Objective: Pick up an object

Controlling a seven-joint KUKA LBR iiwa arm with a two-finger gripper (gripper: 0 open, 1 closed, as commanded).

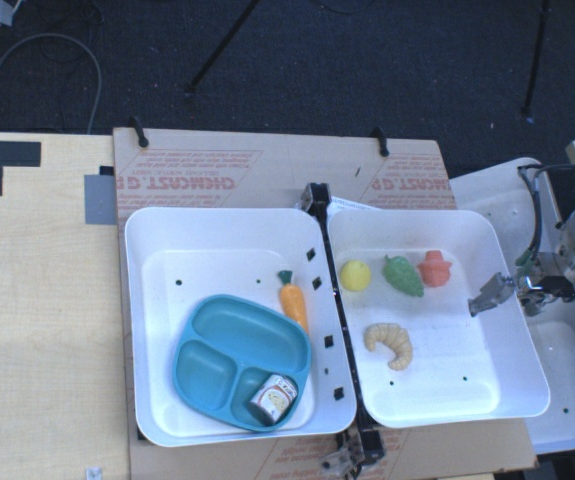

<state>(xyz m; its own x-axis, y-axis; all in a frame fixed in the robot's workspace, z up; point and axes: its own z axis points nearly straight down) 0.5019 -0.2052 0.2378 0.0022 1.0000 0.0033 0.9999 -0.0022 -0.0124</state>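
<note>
Croissant (390, 345) alone mid right bin (512, 393); lemon (355, 275), green pepper (403, 275), strawberry (434, 268) behind; gripper (491, 296) at rim, open/shut unclear.

Bright, even overhead light with a cool bluish cast, white bins (422, 408) near blown out, soft faint shadows under objects, dark floor (297, 58) underexposed, mild softness and low resolution overall.

The cardboard sheet (267, 173) under the bins bears red printing, upside down and mirrored, too faint to read surely. The small can (274, 399) carries an illegible label.
</note>
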